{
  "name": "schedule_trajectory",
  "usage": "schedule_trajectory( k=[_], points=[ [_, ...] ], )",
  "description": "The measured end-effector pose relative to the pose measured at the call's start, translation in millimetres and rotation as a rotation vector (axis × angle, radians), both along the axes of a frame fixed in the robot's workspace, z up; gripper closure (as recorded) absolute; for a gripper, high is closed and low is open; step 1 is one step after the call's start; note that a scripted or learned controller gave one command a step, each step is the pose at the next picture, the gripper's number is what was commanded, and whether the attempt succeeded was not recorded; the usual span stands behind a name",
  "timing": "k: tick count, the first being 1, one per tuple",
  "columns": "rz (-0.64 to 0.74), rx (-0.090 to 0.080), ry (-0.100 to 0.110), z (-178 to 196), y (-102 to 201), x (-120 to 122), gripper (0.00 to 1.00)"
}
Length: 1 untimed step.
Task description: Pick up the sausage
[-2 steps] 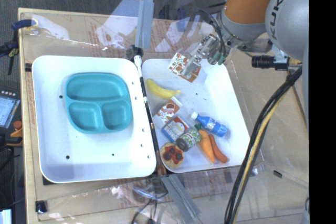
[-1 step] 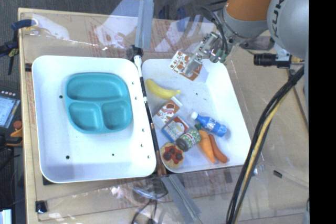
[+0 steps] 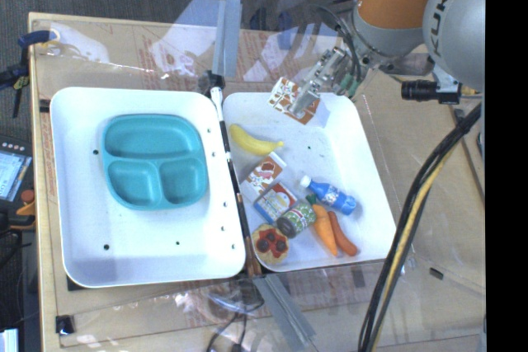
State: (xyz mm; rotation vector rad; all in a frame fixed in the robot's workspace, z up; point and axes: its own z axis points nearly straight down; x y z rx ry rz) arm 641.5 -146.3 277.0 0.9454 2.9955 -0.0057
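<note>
Gripper closed on a small patterned packet above the right bin's far edge, sausage lying near its front corner beside a carrot

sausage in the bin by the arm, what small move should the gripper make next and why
Probably shift the gripper toward the near end of the shallow white bin, to above the reddish sausage. The gripper hangs at the bin's far rim beside a red-and-white patterned packet, while the sausage lies at the opposite end against an orange carrot.
</note>
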Motion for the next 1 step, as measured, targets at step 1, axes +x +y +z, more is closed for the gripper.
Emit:
schedule_trajectory(
  k=[1],
  points=[
    [-0.529, 0.002, -0.002, 63.5, -22.3, -34.3, 1.0]
  ],
)
